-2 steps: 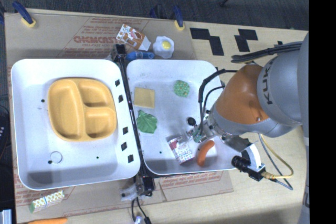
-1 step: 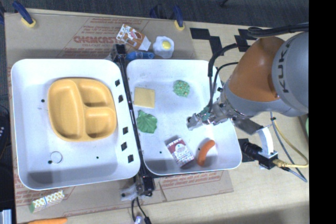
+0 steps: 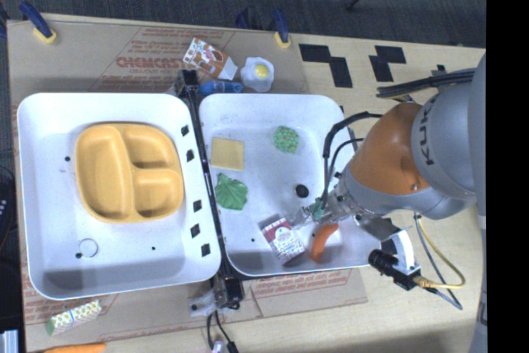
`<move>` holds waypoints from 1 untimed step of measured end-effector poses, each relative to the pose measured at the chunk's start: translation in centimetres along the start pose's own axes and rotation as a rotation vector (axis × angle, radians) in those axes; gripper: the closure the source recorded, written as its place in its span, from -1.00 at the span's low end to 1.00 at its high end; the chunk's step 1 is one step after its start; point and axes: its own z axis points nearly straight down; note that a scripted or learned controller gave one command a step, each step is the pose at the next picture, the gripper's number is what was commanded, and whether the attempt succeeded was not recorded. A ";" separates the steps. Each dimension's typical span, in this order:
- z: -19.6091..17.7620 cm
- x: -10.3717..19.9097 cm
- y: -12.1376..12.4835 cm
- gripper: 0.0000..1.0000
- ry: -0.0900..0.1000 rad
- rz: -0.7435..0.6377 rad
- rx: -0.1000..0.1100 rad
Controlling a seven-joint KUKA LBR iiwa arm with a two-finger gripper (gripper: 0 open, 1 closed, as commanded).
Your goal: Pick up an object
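My gripper reaches low into the right bin, near its front right corner. It hangs between a red and white packet on its left and an orange carrot-like piece just below it. I cannot make out anything held in it. Further into the same bin lie a yellow square slice, a green leafy piece, a round green lump and a small black item.
The left bin holds a yellow divided tray. Behind the bins lie a small printed carton, a blue item and a white and yellow egg-like piece. The arm's orange band overhangs the right bin's right wall.
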 end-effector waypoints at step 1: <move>0.0 2.2 0.7 1.00 0.002 -0.282 0.001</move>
